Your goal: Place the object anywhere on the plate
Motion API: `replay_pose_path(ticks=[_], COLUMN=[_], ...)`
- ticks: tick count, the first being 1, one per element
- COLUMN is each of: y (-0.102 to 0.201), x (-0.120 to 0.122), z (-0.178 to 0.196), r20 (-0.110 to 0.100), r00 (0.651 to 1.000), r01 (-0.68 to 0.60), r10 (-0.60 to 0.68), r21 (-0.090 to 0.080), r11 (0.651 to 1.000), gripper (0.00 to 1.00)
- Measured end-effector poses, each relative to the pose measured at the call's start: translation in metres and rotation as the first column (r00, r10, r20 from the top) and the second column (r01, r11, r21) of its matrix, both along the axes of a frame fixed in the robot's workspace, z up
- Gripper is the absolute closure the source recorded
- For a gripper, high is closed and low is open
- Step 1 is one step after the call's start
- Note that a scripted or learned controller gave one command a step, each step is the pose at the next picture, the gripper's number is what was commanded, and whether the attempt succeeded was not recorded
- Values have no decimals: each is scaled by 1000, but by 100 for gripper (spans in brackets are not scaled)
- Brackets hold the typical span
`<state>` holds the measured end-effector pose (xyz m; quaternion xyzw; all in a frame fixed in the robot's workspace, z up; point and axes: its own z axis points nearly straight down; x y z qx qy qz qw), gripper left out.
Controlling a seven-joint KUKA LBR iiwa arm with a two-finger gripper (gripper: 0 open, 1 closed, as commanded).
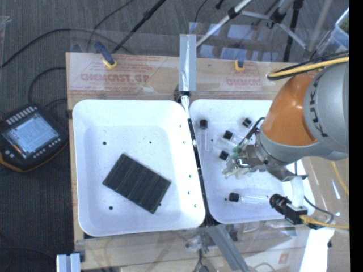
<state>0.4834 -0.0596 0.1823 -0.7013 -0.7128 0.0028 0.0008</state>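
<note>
Gripper (238, 162) low among clear vials (249, 198) in right bin (212, 208); grip state cannot be told. Plate (136, 183) lies far left, bare. Placement not yet done.

**A robot lab, by every sign**

The bench (170, 72) is a taped board on a metal frame, two white bins (91, 152) set on it. A teach pendant (28, 135) lies on the grey carpet (34, 50), cables (125, 16) trail across it, and tripod legs (278, 10) stand behind. The orange-and-grey arm (306, 118) reaches over the right bin.
</note>
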Motion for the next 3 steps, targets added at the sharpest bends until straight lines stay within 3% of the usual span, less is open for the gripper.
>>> replay_pose_path(ticks=[1,2,3], y=[111,167,233], x=[55,117,185], z=[29,-7,37], r20=[1,1,3], r00=[998,998,953], r01=[64,-57,-304], r10=[-64,57,304], r21=[1,-2,-1], r11=[998,998,953], gripper=[100,100,100])
